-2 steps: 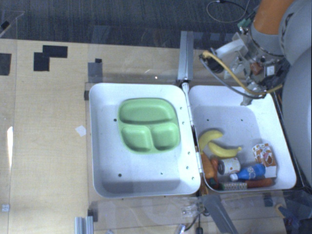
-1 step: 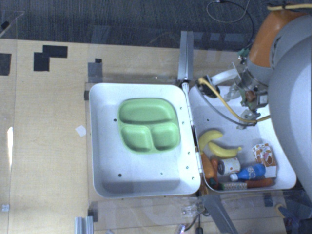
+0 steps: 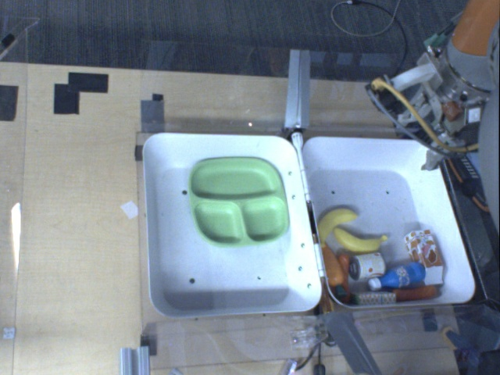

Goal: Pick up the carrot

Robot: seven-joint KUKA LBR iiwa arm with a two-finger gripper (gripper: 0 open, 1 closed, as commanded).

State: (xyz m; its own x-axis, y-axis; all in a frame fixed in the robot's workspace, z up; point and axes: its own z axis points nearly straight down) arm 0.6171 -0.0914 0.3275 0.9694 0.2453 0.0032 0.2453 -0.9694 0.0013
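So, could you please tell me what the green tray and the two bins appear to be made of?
The green tray looks like moulded plastic with a matte finish: uniform colour, rounded compartments. The bins, left and right, look like smooth white plastic with a slight sheen, though coated metal can't be ruled out.

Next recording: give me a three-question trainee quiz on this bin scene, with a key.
1. True or false: the green tray lies in the left bin.
2. Which bin holds the banana?
3. The carrot lies against the right bin's: A) far wall B) left wall C) right wall.

Key: 1 true. 2 the right bin. 3 B, near the front corner, beside the can; the hand is above the far right corner.
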